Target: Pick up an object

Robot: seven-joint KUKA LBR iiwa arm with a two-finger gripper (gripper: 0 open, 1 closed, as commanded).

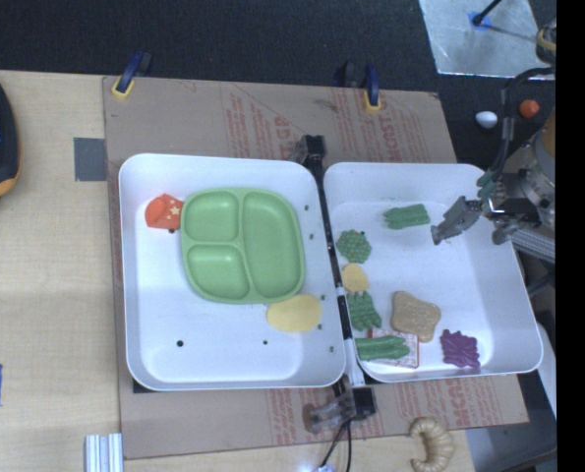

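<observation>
Claw [477, 220] above right bin [508, 273], open, unladen

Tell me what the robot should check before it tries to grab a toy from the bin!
1. Gripper over the right bin: ok, it hangs above the bin's upper right part.
2. Something between the fingers: ok, nothing held.
3. Nearest toy free to grab: ok, the green bar-shaped piece lies alone just left of the gripper.
4. Gripper lined up right over that piece: not ok, it sits off to the side.
5. Crowded spots to avoid: not ok, the tan bread-shaped piece, purple piece and green pieces lie close together at the bin's lower part.
6. Height above the bin floor: cannot tell.
</observation>
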